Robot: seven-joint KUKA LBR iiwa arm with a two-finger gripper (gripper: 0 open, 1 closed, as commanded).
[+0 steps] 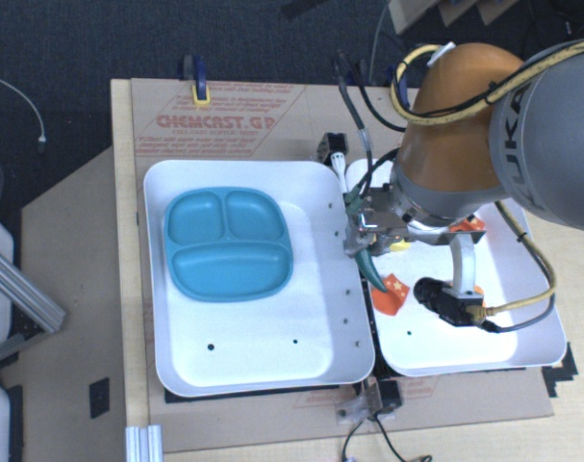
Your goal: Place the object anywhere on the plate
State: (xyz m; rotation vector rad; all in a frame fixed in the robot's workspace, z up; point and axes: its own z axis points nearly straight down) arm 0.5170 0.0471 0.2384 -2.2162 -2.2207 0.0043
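A: Where's the gripper point(368, 248) rn?

B: Low over the right bin point(484, 354), at its left wall, right by the seam w/ the left bin point(320, 258). Wrist and the orange band sit on top of it, so whether it's spread or closed: can't tell.

A: Holding anything?

B: Nothing visible in it. There's a small orange-red object point(391, 293) on the right bin's floor, just below and a bit right of the tip in the view. Close, maybe touching; can't say which. Another orange bit point(472, 225) peeks out past the wrist, further right.

A: Long axis on the orange-red object?

B: Too small and partly shaded to call. Looks chunky, roughly wedge-like.

A: And the plate?

B: Blue three-compartment plate point(229, 243) in the left bin, upper-left part, nothing on it. Well apart from the gripper, straight left across the bin walls.

A: So the key relation?

B: My read: object's almost under the tip, so the grab comes first, then lift over both rims and carry left to the plate. Not done yet.
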